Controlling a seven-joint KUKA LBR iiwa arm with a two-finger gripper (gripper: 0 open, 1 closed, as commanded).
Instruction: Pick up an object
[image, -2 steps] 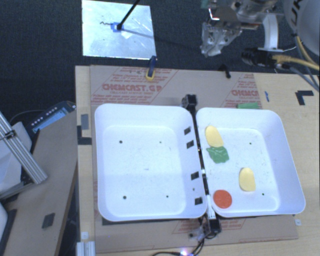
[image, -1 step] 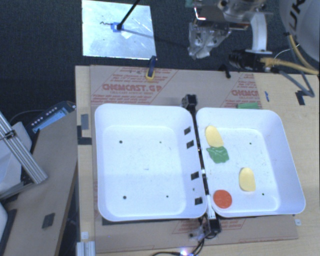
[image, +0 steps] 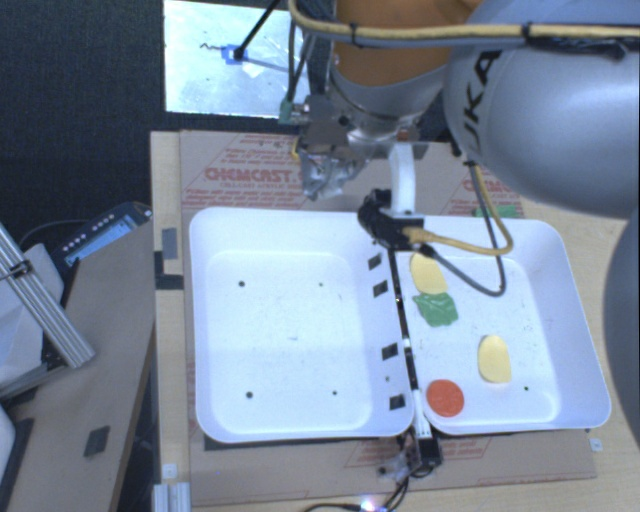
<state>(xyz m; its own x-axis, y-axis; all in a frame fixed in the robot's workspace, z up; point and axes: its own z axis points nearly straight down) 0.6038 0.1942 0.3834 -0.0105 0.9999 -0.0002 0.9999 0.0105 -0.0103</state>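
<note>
Up top, the grey arm (image: 540, 100) is reaching in from the right, its orange band (image: 390, 45) sitting above the wrist. The pincer (image: 325, 172) is hanging over the cardboard sheet (image: 240, 170) just beyond the far rim of the left bin (image: 210, 330), near the seam between the two bins. Its metal tip is showing as one blurred lump, so how far it is open I cannot tell; nothing is visibly sitting between its tips.

All the pickable things are lying in the right bin (image: 575, 330), well apart from the pincer and toward the camera from it. A pale yellow piece (image: 427, 274) is lying nearest, with a green piece (image: 437, 309) touching its near edge. A second yellow piece (image: 494, 358) is sitting further right and closer to the camera. An orange-red round piece (image: 445, 398) is resting by the bin's near-left corner, just beside the divider.

A yellow cable (image: 470, 243) is drooping from a black fitting (image: 385, 222) over the far edge of the right bin. Both bins are resting on the tabletop (image: 165, 200).
</note>
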